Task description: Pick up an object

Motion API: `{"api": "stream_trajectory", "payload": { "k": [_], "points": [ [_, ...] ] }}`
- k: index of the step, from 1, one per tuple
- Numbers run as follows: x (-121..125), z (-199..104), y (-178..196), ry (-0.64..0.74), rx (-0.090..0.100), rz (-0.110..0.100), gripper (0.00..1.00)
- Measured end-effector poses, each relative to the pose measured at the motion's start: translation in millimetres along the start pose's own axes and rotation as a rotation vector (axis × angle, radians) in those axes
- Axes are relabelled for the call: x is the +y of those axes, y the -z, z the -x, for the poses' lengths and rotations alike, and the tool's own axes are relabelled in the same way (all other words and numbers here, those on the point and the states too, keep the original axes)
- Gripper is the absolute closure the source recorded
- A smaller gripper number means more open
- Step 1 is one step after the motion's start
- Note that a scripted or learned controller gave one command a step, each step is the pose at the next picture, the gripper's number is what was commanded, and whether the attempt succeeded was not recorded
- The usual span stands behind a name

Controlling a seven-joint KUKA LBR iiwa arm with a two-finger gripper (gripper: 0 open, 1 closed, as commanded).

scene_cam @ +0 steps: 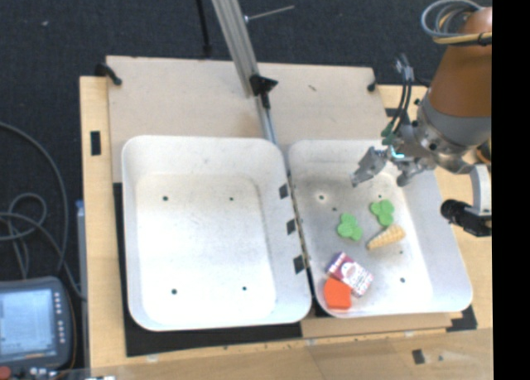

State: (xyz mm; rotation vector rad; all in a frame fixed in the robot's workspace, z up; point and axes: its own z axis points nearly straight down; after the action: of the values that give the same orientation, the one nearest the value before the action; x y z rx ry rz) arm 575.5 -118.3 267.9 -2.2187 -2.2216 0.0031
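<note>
My gripper [386,173] hangs open over the upper part of the right bin [431,279], with nothing between its fingers. Below it in the bin lie two green clover-shaped pieces [349,227] [383,210], a tan cone [386,238], a red-and-white packet [350,273] and an orange block [337,294]. The nearest green piece lies a little below the fingertips, apart from them.
The left bin [207,233] sits beside the right one, with a metal rail [236,35] slanting up from between them. The orange-banded arm [460,80] comes in from the right. A monitor [29,324] and cables lie off the bench at left.
</note>
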Motion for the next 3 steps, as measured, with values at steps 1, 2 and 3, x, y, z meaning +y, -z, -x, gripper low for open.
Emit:
{"api": "stream_trajectory", "payload": {
  "k": [1, 2, 3],
  "points": [
    [1, 0, 2, -0.001, -0.001, 0.005, 0.0],
    [7, 1, -42, -0.005, -0.001, 0.0, 0.0],
    [10, -3, -103, -0.005, -0.001, -0.002, 0.0]
  ]
}}
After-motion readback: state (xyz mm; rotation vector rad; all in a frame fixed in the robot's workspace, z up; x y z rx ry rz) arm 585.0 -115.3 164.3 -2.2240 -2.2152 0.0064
